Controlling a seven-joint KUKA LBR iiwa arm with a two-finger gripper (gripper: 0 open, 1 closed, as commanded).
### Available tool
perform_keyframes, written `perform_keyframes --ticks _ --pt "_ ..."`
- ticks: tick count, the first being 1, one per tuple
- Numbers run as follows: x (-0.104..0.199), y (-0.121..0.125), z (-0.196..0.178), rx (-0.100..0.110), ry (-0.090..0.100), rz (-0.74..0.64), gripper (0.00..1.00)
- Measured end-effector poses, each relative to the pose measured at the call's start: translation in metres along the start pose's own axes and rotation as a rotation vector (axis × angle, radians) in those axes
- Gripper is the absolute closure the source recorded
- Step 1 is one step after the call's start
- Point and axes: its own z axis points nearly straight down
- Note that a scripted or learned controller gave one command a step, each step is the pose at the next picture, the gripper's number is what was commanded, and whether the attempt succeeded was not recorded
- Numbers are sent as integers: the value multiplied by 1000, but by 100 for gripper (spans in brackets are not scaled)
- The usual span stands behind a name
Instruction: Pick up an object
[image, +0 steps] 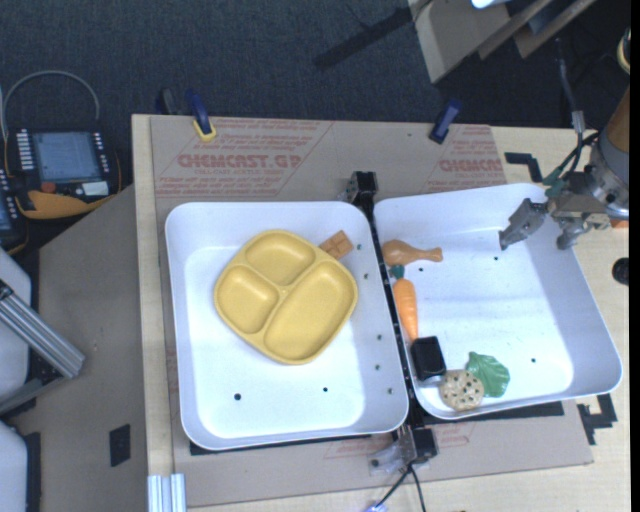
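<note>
Claw (543, 222) hangs over the right bin's (560, 330) far right corner, its two fingers spread apart with nothing between them. Every candidate lies away toward the bin's left wall: a toy drumstick (410, 253) nearest, its long axis running left-right, then a carrot (405, 308) lying lengthwise along that wall, and a black block (428, 357), cookie (461, 390) and green leaf (491, 373) by the near edge.

Two white bins sit side by side: the left bin (190, 330) and the right bin (560, 330). There is one yellow divided plate (286, 296), one chicken drumstick (410, 253), one carrot (405, 308), one black block (428, 357), one cookie (461, 390), one green leafy piece (490, 372) and one small brown piece (336, 244).
</note>
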Motion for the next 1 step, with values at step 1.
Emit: perform_keyframes --ticks 1 --pt "1 2 -8 -14 -2 -3 0"
